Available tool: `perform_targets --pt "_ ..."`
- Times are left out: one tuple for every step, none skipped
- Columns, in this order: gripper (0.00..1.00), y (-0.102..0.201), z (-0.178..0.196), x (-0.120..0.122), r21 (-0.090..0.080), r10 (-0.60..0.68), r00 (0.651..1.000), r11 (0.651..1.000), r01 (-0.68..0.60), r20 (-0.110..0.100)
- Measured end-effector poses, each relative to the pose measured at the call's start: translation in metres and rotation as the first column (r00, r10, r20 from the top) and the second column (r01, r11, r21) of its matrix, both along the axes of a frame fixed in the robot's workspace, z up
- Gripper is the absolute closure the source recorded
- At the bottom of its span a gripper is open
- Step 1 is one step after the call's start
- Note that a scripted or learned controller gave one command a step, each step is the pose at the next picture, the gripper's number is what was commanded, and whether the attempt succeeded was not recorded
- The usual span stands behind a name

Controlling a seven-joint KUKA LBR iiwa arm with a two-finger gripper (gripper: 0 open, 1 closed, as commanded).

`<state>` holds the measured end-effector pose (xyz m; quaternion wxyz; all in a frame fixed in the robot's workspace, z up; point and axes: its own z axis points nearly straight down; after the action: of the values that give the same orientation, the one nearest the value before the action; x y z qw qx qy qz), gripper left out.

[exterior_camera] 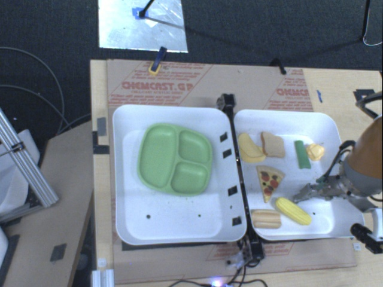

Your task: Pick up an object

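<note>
The right bin (326, 124) holds several toy foods: a yellow banana-like piece (251, 148), a slice of bread (273, 144), a green stick (302, 154), a small yellow piece (315, 152), a pizza slice (270, 182), a yellow corn cob (293, 211) and a hot dog bun (266, 219). My gripper (306, 193) reaches in from the right, low over the bin's near right part. Its tip sits just above and to the right of the corn cob, right of the pizza slice. Nothing is seen held in it.
The left bin (128, 220) bears a green divided plate (175, 158). A black divider with clips (234, 172) runs between the bins. The arm's orange band (366, 154) rises at the right edge. Cardboard (197, 82) lies under both bins.
</note>
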<state>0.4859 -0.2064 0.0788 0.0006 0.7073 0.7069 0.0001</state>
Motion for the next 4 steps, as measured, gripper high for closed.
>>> perform_targets --pt "0.0 0.073 0.005 0.002 0.003 0.009 1.0 1.0 -0.009 0.0" --pt "0.0 0.127 0.005 0.001 0.004 0.009 1.0 1.0 -0.009 0.0" --pt "1.0 0.122 0.017 0.003 -0.002 0.002 1.0 1.0 -0.002 0.006" --pt "1.0 0.224 0.111 0.004 0.004 0.016 1.0 1.0 -0.016 0.01"
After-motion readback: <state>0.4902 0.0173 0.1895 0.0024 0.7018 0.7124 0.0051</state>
